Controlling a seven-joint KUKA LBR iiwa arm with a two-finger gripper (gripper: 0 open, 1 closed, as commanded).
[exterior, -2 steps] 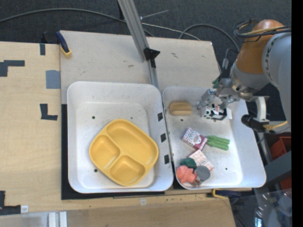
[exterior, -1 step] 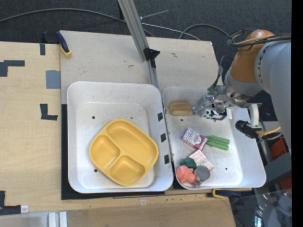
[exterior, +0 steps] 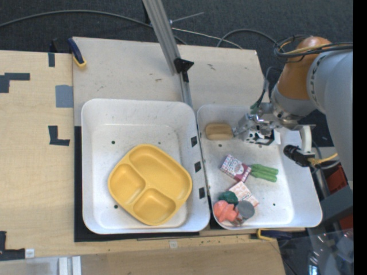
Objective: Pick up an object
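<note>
Two shallow white plastic bins sat side by side on the pale tabletop [exterior: 132,67], their rims rounded and floors faintly speckled. The left bin [exterior: 97,119] held a yellow divided tray [exterior: 149,183], glossy, with three rounded compartments, lying slightly askew. In the right bin [exterior: 298,205], a tan, loaf-shaped block [exterior: 218,131] with soft edges lay near the upper left corner, just beside the claw [exterior: 256,128]. The claw hung low over the bin's upper part, metallic and cluttered with dark parts; whether it was released or clenched could not be told, and nothing was seen between its fingers. The grey arm [exterior: 332,90], with its orange band [exterior: 298,73], reached in from the right. Toward mid-bin lay a small pink-and-white patterned carton [exterior: 234,167], touching a green, rod-like object [exterior: 264,172]. Lower down lay a second small printed packet [exterior: 243,192], and at the front left corner a cluster: a coral-pink lumpy piece [exterior: 225,211], a dark green piece [exterior: 229,197] and a grey rounded piece [exterior: 246,209], all touching.
</note>
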